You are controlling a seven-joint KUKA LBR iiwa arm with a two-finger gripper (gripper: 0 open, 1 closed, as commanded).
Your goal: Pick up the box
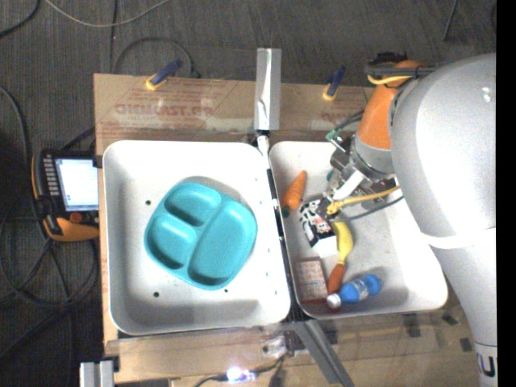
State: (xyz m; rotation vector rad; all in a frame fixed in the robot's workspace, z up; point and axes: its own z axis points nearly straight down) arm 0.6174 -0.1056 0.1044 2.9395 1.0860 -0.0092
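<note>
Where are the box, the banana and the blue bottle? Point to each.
box [309, 277]: camera view, middle of its top face.
banana [345, 241]: camera view, middle of its yellow curve.
blue bottle [357, 289]: camera view, blue body, beside the white cap.

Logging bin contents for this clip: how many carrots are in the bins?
2. One carrot lies at the right bin's far left side; another carrot lies near its front, beside the bottle. More could be hidden under the arm.
</note>
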